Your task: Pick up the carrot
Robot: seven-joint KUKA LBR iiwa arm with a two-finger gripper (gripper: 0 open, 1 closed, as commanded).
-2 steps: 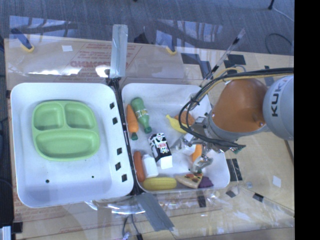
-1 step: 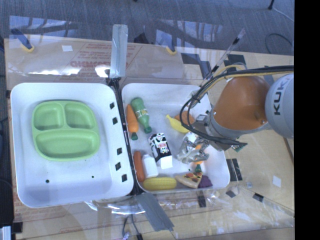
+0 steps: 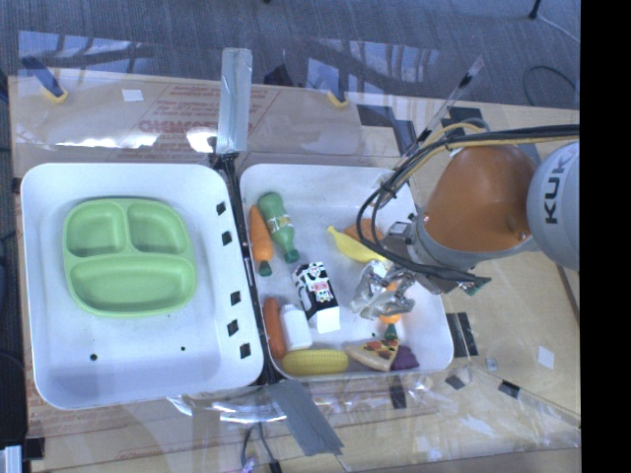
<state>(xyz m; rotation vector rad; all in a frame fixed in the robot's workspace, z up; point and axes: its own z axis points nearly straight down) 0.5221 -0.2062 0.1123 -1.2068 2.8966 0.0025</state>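
Note:
The carrot [image 3: 260, 240] is a slim orange stick lying lengthwise against the left wall of the right bin [image 3: 296, 177], beside a green bottle [image 3: 279, 227]. My gripper [image 3: 380, 299] hangs low over the right part of that bin, well to the right of the carrot and apart from it. A small orange piece [image 3: 393, 314] shows just under the gripper; I cannot tell what it is or whether it is held. The arm's orange band [image 3: 478, 197] covers the bin's right side.
Near the gripper lie a yellow banana [image 3: 352, 244], a cow-print carton [image 3: 316, 295], a pizza slice [image 3: 381, 355] and a corn cob [image 3: 315, 362]. A reddish sausage [image 3: 273, 325] lies below the carrot. The left bin [image 3: 59, 363] holds a green divided plate [image 3: 128, 254].

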